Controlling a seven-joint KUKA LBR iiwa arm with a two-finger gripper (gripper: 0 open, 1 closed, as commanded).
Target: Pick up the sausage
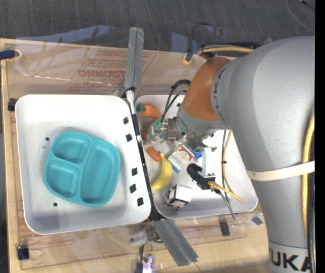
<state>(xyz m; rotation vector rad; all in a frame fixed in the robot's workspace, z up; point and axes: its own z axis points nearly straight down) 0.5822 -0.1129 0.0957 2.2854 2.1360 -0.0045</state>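
1. The left bin (pixel 32 209) has open floor around the teal divided plate (pixel 83 168).
2. The right bin (pixel 245 201) is crowded: the arm (pixel 248 95) overhangs it, a banana (pixel 162 177) and small items fill the floor.

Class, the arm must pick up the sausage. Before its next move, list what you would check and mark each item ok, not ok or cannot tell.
1. Sausage located: cannot tell; the reddish piece beside the banana might be it.
2. Tool over the right bin: ok; the arm reaches into it.
3. Tool state: cannot tell; the wrist hides it.
4. Room around the target: not ok; items crowd together.
5. Left bin holds the blue tray, away from the arm: ok.
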